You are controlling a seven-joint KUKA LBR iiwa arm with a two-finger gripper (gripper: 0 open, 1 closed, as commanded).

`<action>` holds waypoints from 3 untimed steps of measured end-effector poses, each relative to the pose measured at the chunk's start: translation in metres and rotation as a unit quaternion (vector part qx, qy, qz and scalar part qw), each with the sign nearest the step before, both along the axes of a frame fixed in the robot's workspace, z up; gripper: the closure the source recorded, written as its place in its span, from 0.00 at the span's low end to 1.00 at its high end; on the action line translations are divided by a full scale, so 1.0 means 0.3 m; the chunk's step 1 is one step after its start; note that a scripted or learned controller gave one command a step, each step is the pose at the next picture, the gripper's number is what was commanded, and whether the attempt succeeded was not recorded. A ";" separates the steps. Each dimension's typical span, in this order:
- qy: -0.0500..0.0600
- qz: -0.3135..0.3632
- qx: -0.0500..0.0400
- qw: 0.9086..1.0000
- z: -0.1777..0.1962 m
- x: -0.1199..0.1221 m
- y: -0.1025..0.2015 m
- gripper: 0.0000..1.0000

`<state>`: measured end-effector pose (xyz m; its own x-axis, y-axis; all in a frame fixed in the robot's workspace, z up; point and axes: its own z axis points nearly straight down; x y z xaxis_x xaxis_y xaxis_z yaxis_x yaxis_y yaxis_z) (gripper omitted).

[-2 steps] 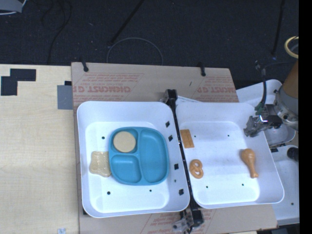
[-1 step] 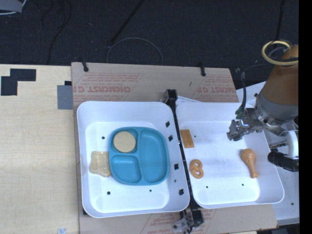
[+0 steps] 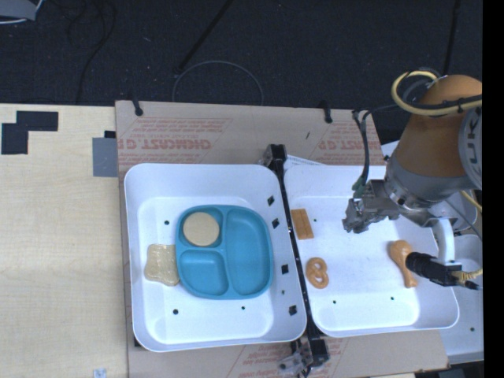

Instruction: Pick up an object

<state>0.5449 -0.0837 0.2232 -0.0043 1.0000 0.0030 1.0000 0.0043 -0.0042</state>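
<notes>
Three candidates in right bin (image 3: 370,325): pretzel (image 3: 317,272), orange block (image 3: 301,224), orange spatula (image 3: 404,261). I see gripper (image 3: 358,219) hover above bin floor, nothing grasped; finger state unclear. Approach step; next I choose target, descend.

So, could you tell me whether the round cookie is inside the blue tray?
Inside: the round cookie lies in the blue tray's upper left compartment.

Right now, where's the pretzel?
The pretzel lies in the right bin, near its left wall, just below the orange block and left of the end effector.
</notes>
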 end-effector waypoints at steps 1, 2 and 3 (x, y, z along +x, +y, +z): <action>0.000 0.000 0.000 1.000 0.024 -0.027 0.162 1.00; 0.000 0.000 -0.001 1.000 0.008 -0.004 0.320 1.00; 0.000 0.000 -0.001 1.000 0.031 0.008 0.486 1.00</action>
